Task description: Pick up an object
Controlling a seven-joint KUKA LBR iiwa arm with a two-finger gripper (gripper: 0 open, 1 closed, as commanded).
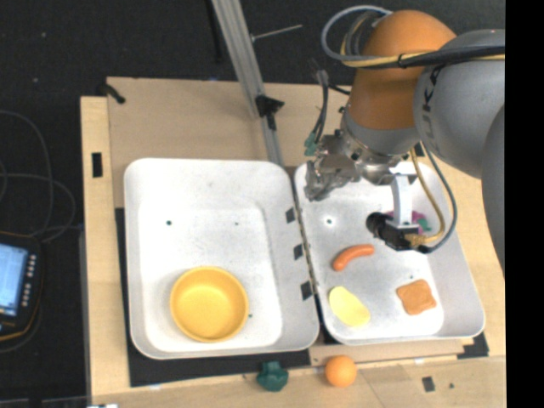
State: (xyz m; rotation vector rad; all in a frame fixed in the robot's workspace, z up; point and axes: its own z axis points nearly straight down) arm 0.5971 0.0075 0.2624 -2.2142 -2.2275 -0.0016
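In the right bin [450, 313] lie an orange sausage-shaped piece [352, 256], a pale yellow oval piece [348, 306] and an orange-brown square piece [416, 297]. My gripper [318, 184] hangs over the bin's far left corner, above and to the left of the sausage piece and apart from it. Nothing shows between its fingers. A yellow bowl [209, 303] sits in the near part of the left bin [153, 185].
On the bench in front of the bins lie an orange ball [340, 371] and a small dark green object [272, 376]. A slanted metal pole [246, 66] rises behind the bins. A small magenta-green bit [420, 220] shows by the wrist.
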